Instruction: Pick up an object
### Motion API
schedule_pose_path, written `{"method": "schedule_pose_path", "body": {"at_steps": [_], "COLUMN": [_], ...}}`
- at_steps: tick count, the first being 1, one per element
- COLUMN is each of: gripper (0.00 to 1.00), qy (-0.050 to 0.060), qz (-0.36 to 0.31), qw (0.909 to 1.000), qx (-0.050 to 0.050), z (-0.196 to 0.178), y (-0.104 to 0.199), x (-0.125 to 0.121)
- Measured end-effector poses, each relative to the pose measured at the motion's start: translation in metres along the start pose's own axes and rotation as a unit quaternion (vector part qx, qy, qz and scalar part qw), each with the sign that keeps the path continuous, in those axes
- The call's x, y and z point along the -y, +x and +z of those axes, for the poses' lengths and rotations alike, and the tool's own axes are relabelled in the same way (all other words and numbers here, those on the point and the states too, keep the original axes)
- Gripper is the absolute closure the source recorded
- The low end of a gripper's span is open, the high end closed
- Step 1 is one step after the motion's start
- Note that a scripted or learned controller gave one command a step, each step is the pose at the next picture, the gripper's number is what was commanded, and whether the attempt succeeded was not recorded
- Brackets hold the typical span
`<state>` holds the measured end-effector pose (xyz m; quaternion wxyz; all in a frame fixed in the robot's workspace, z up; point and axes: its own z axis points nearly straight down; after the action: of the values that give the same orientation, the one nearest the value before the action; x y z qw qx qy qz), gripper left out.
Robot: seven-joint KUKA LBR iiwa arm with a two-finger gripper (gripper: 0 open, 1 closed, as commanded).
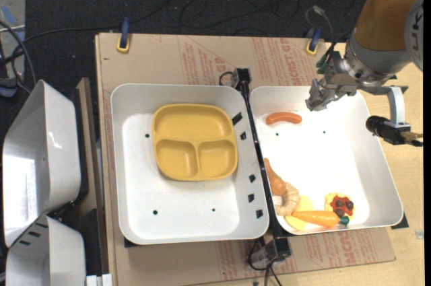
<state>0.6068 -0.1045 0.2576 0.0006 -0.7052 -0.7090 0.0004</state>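
My gripper (316,103) hangs over the far part of the right bin (377,163), just right of an orange sausage (283,118) that lies near the bin's far left corner. Nothing shows between its fingertips. At the near left of that bin lie a shrimp-like toy (281,192), a carrot (315,217) and a yellow piece with red and green bits (340,204). The left bin (131,163) holds a yellow divided plate (195,141).
The arm with its orange band (390,5) comes in from the upper right. A black fitting (387,128) sticks in at the right bin's right rim. White tubs (37,157) stand left of the bench. Orange clamps (123,42) grip the board's far edge.
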Motion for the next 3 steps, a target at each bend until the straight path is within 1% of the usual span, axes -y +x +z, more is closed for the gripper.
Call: {"method": "schedule_pose_path", "body": {"at_steps": [1,2,3], "gripper": [1.0,1.0,1.0], "qy": [0.001,0.001,0.001], "qz": [0.0,0.0,-0.001], "qw": [1.0,1.0,1.0], "qx": [0.0,0.0,-0.001], "z": [0.015,0.015,0.009], "y": [0.052,0.097,0.142], "x": [0.023,0.052,0.07]}}
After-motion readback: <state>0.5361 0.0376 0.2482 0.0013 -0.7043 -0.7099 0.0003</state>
